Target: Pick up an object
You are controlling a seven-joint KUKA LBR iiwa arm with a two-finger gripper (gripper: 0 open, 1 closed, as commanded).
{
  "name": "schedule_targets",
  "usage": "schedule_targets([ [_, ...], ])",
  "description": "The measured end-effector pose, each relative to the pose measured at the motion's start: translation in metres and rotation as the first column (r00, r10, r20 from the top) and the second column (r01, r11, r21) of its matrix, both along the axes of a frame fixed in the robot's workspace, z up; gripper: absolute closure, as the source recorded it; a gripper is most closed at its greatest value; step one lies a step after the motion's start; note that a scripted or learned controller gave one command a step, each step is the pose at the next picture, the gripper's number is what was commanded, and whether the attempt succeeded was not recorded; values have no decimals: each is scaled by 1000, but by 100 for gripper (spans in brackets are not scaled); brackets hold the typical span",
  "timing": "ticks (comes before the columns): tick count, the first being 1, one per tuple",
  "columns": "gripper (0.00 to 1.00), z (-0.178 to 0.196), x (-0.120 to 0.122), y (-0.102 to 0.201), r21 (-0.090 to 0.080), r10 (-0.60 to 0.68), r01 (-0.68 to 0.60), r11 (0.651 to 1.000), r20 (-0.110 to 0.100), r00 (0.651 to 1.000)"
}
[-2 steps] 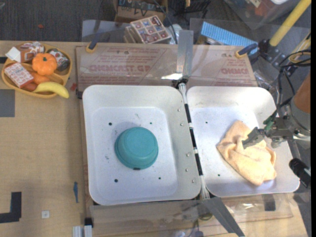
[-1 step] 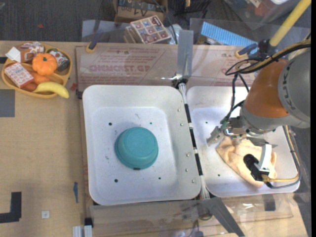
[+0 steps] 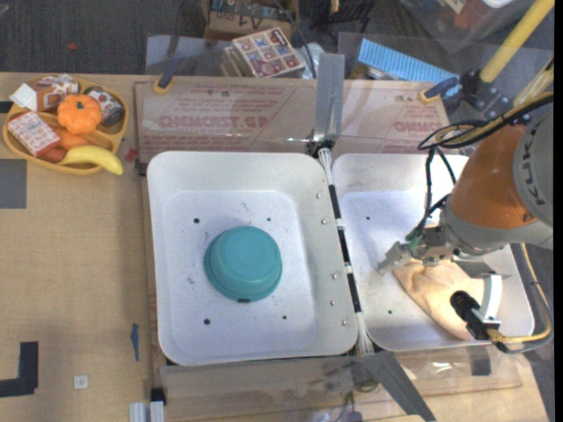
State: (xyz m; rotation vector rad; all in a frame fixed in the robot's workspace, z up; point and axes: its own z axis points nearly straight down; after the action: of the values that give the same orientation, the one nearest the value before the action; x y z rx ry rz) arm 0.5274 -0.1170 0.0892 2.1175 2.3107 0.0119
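A teal bowl (image 3: 244, 263) lies upside down in the middle of the left bin (image 3: 169, 192). In the right bin (image 3: 378, 202), a flat, pale tan, soft-looking object (image 3: 433, 297) rests on the floor toward the front right. My gripper (image 3: 412, 255) hangs low over the back left edge of that tan object, close to it or touching it. The wrist and the orange band (image 3: 493, 187) cover part of the object and the gripper's own body. Nothing is visibly lifted off the bin floor.
A metal divider (image 3: 339, 236) separates the two bins. Cardboard panels (image 3: 229, 117) stand behind them. A yellow dish (image 3: 66, 128) of toy food sits on the bench at the far left. Boxes and clutter lie beyond the back edge.
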Motion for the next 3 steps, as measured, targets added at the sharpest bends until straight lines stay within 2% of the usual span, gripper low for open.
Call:
schedule_targets([
  [1, 0, 0, -36, 8, -1, -23, 23, 1000, 1, 1000],
  [2, 0, 40, 49, -92, -3, 17, -17, 1000, -7, 1000],
  [3, 0, 1, -7, -54, -3, 22, -22, 1000, 0, 1000],
])
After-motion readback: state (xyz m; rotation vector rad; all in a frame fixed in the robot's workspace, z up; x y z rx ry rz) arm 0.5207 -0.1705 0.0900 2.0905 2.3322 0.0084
